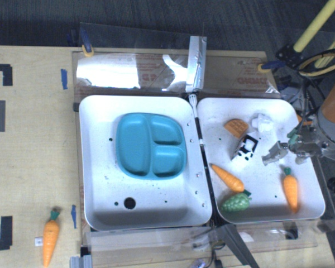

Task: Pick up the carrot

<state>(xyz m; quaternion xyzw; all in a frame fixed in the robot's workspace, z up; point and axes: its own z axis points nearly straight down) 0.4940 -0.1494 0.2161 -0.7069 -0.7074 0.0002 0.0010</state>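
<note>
I see two white bins side by side: left bin (95, 149) holds a blue divided tray (151, 145), right bin (312, 205) holds the clutter. Arm enters from the right edge; gripper (282, 151) sits over the right bin's right-hand side. I can't tell from this angle how its grip stands, and nothing visibly sits in it.

Carrots: one (290, 187) lies just below the gripper, near the bin's right wall, long axis roughly vertical in view, green top toward the gripper. Second carrot (228, 176) lies left of it near the divider, axis diagonal, beside a green leafy vegetable (236, 202). A third carrot (50, 234) is out on the bench, lower left, well apart.

My call: nearest target is the right one, a short move down-view, with the grip set across its vertical axis.

Smaller stuff: bread-like piece (236, 128), black-and-white item (246, 147), crumpled white object (263, 122).
</note>
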